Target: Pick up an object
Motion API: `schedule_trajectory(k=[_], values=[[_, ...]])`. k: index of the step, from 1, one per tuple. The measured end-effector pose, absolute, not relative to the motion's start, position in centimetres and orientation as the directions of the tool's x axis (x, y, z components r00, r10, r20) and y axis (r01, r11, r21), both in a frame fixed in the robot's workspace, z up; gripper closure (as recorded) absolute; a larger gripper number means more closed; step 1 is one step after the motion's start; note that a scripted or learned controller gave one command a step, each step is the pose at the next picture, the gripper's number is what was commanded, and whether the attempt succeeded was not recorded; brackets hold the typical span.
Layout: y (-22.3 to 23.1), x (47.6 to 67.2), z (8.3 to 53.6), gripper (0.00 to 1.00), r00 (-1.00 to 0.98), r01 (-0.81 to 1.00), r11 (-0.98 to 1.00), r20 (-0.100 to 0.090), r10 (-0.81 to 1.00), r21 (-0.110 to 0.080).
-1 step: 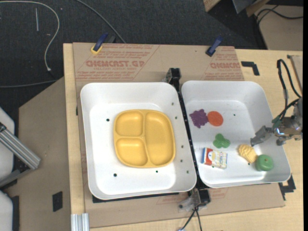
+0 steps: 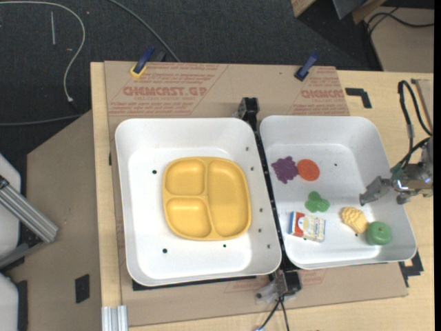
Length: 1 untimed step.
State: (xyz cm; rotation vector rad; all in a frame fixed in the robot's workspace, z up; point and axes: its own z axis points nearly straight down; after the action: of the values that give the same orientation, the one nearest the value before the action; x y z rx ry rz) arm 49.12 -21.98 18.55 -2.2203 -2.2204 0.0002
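A grey metal claw [image 2: 373, 192] with dark fingers on a silvery wrist block trailing thin black cables

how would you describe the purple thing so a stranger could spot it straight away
Look in the right-hand white bin, in its far left part near the divide between the bins. The purple piece lies there, lobed like a grape bunch, beside an orange round piece; it is the only purple item.

Red printed lettering reading "CHEMCAST GP" repeats across the brown paper-masked sheet [image 2: 207, 88] beneath the bins.
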Motion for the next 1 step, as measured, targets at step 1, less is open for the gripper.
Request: schedule_trajectory(k=[1], values=[[-20.85, 49.20, 13.26, 0.00, -0.001, 1.000, 0.001, 0.005, 1.000, -0.006]])
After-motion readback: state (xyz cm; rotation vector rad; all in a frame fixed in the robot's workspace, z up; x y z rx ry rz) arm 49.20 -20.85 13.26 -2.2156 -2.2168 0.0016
